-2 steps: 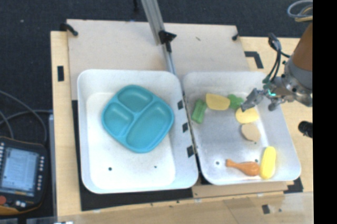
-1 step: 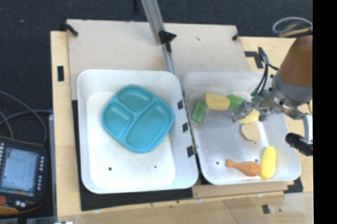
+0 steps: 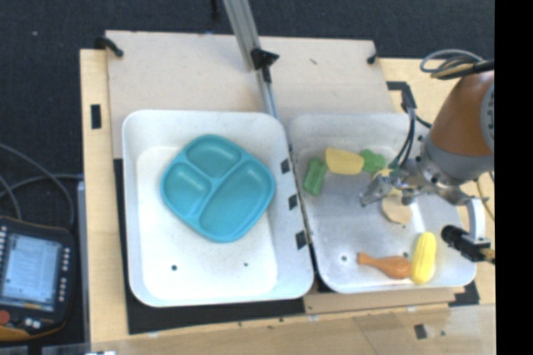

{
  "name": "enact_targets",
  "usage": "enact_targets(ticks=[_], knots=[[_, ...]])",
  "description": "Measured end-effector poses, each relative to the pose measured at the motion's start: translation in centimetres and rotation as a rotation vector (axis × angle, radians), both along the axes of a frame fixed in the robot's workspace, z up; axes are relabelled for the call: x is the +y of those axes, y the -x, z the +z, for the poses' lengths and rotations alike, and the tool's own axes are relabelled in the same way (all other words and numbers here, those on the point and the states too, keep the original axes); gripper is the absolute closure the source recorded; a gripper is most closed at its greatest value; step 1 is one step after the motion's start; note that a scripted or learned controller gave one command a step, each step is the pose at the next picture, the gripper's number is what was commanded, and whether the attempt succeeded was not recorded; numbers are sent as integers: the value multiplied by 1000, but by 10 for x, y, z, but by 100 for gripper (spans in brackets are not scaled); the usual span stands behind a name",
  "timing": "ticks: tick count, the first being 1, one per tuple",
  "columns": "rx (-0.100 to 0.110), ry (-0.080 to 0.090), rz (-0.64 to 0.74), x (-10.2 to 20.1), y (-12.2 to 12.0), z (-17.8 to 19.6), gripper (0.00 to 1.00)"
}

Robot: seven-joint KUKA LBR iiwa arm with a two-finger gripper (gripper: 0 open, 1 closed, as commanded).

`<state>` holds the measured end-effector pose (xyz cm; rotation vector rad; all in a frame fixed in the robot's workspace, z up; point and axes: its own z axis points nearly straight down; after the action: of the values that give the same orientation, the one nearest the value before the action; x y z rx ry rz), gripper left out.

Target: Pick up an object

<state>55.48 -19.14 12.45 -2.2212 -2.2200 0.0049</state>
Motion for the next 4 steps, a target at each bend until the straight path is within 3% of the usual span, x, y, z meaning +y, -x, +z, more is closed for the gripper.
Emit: enact_targets(ticks=[1,2,4], knots=[[-9,5,-1,-3,-2,-21,0],[-16,5,-5,-4,-4,-8,100],[-11,2,3,-8,-9,86,100]])
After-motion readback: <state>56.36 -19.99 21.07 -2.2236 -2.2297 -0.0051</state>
